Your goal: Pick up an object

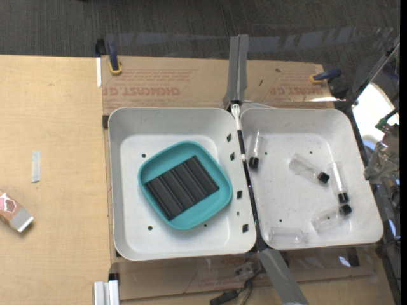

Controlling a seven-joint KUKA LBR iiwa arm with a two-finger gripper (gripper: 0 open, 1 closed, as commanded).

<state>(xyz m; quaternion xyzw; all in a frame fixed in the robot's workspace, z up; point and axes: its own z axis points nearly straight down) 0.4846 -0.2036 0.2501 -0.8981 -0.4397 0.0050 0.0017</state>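
The right bin [356,138] holds several small clear vials with black caps. One vial [255,150] lies along the bin's left wall. Another vial [308,168] lies near the middle, and a third vial [338,183] lies to its right, pointing down the bin. More clear vials [285,236] rest near the front wall. A teal tray [216,205] with a black ribbed insert [182,184] sits in the left bin [127,138].
A metal divider post [238,68] stands behind the seam between the bins. Cardboard with two clamps [114,64] lies behind them. Left of the bins, on the wooden bench, lie a small strip [35,167] and a red-and-white packet [14,211].
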